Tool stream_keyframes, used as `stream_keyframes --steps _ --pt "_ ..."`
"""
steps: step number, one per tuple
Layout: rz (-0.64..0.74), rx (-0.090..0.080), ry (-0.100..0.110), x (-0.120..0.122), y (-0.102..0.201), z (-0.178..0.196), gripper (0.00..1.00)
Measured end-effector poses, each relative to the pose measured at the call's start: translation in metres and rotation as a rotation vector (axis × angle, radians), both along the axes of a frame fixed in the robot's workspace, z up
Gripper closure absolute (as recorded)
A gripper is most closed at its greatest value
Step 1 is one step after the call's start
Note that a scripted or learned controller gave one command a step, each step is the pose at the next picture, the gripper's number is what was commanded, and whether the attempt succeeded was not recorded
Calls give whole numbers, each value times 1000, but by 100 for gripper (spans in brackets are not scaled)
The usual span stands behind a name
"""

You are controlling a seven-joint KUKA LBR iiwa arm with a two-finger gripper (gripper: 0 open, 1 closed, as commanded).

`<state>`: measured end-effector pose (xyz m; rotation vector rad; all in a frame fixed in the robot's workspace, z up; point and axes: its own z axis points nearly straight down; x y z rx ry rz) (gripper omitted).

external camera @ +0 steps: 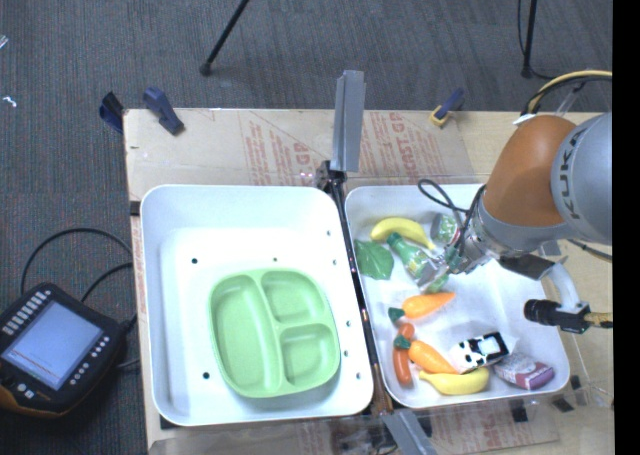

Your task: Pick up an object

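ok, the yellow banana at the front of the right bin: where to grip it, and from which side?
Grip the banana at mid-length, fingers across its narrow width, coming straight down. It lies flat and long along the right bin's front wall. A carrot and a black-and-white toy crowd its back side, so finger room there looks tight.

My arm (590,178) is a thick grey casing with black KUKA lettering; I see a broad orange band (525,175) above the wrist; black cables (445,201) loop near it; a yellow cable (570,81) arcs behind.
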<state>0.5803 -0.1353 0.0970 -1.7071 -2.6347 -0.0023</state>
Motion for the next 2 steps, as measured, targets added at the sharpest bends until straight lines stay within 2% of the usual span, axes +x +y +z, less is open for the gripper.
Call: stream_keyframes --steps 1,2 --pt "-6 1 0 0 -1 9 100" --pt "45 -3 -2 33 81 192 100"
